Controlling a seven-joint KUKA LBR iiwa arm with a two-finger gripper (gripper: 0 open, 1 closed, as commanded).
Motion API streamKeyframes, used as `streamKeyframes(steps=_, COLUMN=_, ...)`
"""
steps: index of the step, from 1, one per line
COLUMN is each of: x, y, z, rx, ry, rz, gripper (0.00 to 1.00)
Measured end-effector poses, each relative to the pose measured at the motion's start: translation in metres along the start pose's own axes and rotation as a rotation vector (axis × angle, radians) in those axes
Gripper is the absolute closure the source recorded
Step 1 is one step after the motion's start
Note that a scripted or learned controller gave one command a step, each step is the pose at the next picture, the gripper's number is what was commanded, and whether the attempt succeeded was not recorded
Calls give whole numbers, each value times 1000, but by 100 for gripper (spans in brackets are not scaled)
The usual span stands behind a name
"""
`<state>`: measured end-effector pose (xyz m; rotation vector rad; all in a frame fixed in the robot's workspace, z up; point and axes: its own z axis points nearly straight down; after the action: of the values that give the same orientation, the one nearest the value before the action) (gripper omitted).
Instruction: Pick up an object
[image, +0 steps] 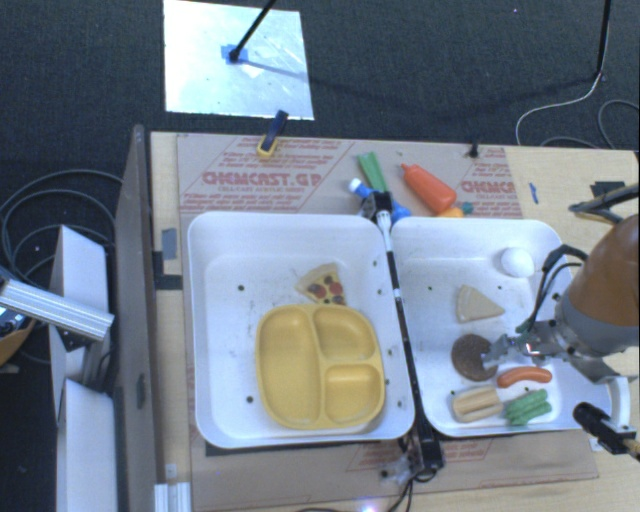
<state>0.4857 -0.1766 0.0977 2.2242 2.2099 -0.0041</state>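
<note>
Nearest, a green toy vegetable (527, 407) and a tan bread-like piece (475, 403) lie below the tool (508, 347). Just beside the tool rests a smooth orange-red sausage (524, 377); a brown disc (471, 356) sits to its left. Jaw state cannot be determined. Farther: tan wedge (478, 304), white ball (516, 262).

Right bin (440, 240) centre open — toy foods crowd near edge (sausage (524, 377), cookie (470, 356)).
</note>
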Motion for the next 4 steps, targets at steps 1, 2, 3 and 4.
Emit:
streamKeyframes(steps=1, x=29, y=76, z=-175, rx=-21, ry=1, rz=-17, gripper=0)
streamKeyframes(steps=2, x=52, y=23, z=-66, rx=14, ry=10, rz=-8, gripper=0)
streamKeyframes(steps=3, x=74, y=39, z=16, rx=0, ry=6, rz=-10, gripper=0)
streamKeyframes(steps=4, x=41, y=120, z=-108, rx=-19, ry=-1, rz=-12, gripper=0)
